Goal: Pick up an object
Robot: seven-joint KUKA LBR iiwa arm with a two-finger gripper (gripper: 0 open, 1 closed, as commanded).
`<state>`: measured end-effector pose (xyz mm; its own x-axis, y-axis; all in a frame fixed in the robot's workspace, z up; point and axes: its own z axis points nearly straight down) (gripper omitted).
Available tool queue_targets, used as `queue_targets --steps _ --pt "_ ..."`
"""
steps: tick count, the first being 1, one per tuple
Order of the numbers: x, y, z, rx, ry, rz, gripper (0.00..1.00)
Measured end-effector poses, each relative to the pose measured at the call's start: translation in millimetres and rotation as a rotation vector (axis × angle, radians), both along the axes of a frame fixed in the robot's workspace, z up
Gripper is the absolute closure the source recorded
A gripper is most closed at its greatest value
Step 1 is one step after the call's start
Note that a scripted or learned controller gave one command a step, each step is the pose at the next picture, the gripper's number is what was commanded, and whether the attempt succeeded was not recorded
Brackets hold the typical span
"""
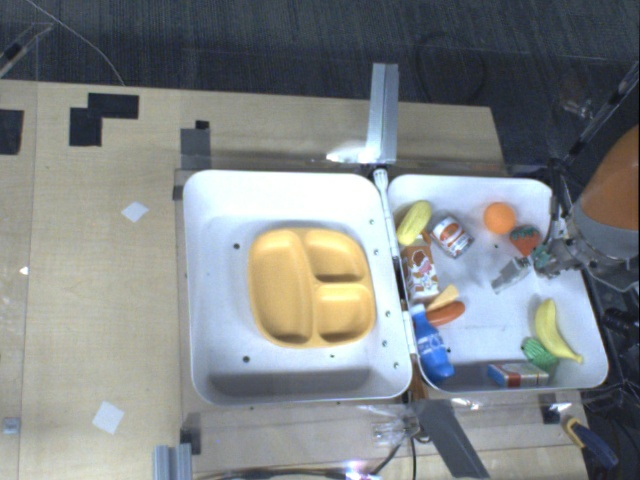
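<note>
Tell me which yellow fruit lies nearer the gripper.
The banana near the right bin's front right corner, just below the gripper; the lemon lies far across, by the divider.

Tray (305,286) in left bin (215,268); banana (553,330) in right bin (580,308).

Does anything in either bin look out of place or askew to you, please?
Nothing looks spilled or broken. The yellow tray sits flat in the left bin. The right bin is simply cluttered: a blue bottle lies on its side against the wall between the bins, like the can.
</note>
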<state>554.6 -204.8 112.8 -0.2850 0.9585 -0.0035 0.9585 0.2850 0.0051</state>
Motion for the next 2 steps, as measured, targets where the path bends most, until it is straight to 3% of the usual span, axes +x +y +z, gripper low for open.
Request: queue_targets --steps 1,2 --pt "-8.5 -0.9 24.8 0.000 0.000 -0.075 0.00" --pt "2.4 1.3 -10.6 0.005 0.003 -0.573 0.00"
